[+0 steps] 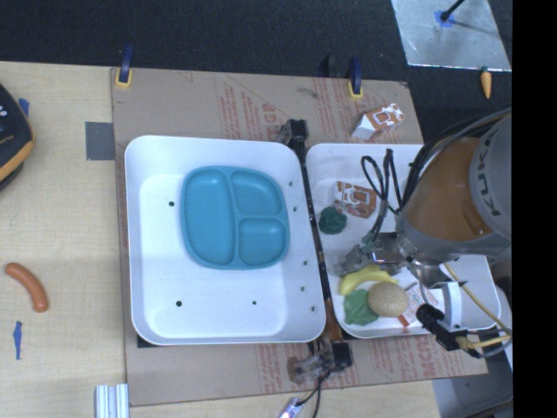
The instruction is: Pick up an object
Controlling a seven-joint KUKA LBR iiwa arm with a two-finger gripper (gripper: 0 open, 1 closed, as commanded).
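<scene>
Although the grey arm (452,203) with its orange band fills much of the right bin (324,165), its claw (370,255) is low over the middle of that bin, and whether its fingers are apart or together cannot be told. Nothing is visibly held between them. The metal tip sits just above a yellow banana (364,278), which lies near the bin's front left corner.

Beneath everything is a pale wooden bench (61,233) with a brown cardboard sheet (218,103) clamped on it, and dark floor beyond its far edge. On the cardboard, two shallow white bins sit side by side. The left bin (148,312) holds a blue divided plate (235,217) near its middle.

In the right bin, a tan round bun (387,300) touches the banana's front side, with a green leafy item (357,308) just beside it towards the front left corner. A dark green ball (332,221) rests near the left wall, and a small printed packet (354,198) lies further back.

A small carton (379,121) lies on the cardboard behind the right bin. A sausage (28,286) lies on the bench near its left edge.
</scene>
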